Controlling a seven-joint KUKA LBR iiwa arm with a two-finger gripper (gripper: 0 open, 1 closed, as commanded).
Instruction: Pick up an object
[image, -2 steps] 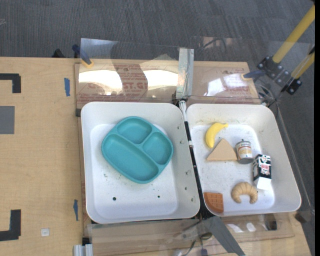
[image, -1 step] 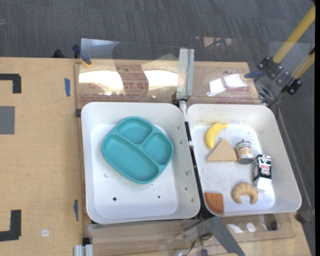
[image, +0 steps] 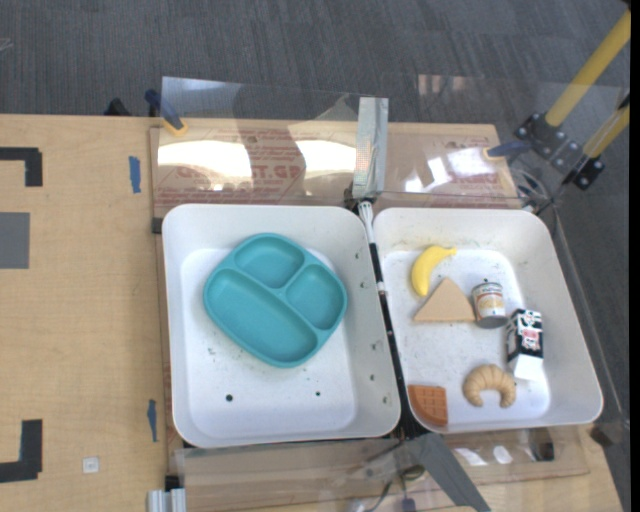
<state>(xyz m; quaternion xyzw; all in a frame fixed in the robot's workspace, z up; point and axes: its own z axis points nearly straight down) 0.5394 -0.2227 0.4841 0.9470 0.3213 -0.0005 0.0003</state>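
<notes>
Wooden bench (image: 80, 300) bears two white bins. Left bin (image: 190, 400) holds a teal plate (image: 276, 298). Right bin (image: 560, 290) holds banana (image: 430, 268), wedge (image: 445, 303), can (image: 489, 302), carton (image: 526, 340), croissant (image: 490, 385), waffle (image: 430, 403).

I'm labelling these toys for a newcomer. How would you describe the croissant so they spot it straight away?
Look in the right-hand bin. Near its front edge lies the croissant, between a waffle and a black-and-white carton. It is the only golden-brown, ridged crescent; the banana is smooth yellow.
</notes>
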